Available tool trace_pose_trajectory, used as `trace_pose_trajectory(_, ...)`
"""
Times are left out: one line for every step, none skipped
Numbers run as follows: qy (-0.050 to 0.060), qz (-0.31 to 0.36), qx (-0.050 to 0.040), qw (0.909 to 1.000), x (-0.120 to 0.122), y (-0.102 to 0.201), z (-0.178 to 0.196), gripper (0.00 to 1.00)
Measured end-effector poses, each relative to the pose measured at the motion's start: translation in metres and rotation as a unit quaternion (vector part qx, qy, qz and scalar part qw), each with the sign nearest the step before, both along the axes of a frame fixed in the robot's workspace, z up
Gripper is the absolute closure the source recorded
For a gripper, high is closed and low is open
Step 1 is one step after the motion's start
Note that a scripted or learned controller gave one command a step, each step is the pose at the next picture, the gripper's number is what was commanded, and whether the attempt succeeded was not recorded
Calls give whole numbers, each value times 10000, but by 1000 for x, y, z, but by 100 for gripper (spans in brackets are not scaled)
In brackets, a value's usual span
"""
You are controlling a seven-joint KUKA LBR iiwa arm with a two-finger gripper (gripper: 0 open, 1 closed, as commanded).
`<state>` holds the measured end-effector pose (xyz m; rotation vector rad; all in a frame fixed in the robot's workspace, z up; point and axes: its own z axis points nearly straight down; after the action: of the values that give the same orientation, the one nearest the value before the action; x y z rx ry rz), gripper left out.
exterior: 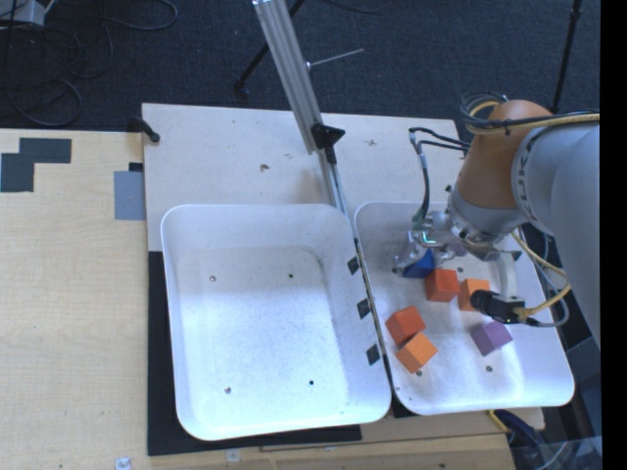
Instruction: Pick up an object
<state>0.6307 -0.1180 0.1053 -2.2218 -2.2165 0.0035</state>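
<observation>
Your gripper (416, 258) hangs low in the right bin (549, 385), touching or just over a blue block (423, 261) near its back; whether it grips, you cannot tell. Around it you have four orange blocks (442, 284), (472, 290), (405, 323), (417, 351) and one purple block (491, 337). The bare left bin (196, 399) sits alongside, on a pale bench (225, 155) over dark floor.

1. Gripper (419, 255) low in right bin (549, 385), touching blue block (422, 261)
2. Orange blocks (406, 323) and purple block (491, 337) nearby
3. Left bin (196, 225) alongside
</observation>
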Motion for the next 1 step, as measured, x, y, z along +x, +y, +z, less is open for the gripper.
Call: trace_pose_trajectory(5, -19, 2, 10000, 0, -1, 10, 100)
